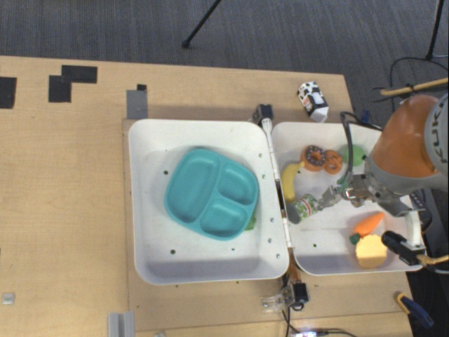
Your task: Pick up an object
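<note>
Stage: reach, nothing lifted yet | gripper (313, 206) low in the right bin (319, 258), fingers parted, just beside a small can (302, 208) lying by the banana (288, 180) | Left — closing on the can, then raising it clear.

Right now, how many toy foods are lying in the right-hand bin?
5 that I can make out: a banana at the left wall, two donuts near the top, a carrot and a yellow cheese wedge lower right. The arm may hide more.
</note>
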You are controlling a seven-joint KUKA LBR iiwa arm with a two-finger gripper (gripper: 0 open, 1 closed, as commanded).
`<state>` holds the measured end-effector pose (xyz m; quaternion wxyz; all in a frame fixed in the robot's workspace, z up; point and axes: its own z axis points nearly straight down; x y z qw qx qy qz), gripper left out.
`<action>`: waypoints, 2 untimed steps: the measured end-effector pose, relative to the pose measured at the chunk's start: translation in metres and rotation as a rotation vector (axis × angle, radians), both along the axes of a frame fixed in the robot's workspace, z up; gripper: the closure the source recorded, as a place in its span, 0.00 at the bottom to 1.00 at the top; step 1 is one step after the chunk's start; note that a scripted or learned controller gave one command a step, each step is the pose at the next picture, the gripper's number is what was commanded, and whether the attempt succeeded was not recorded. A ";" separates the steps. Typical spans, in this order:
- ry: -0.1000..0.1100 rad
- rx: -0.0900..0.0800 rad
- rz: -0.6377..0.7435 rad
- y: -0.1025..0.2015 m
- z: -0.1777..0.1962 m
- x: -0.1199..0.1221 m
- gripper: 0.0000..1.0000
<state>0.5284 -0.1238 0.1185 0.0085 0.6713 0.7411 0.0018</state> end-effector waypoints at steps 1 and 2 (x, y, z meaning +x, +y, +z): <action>0.013 0.007 -0.007 -0.059 -0.026 0.009 0.00; 0.005 0.008 -0.004 0.023 -0.031 -0.039 0.00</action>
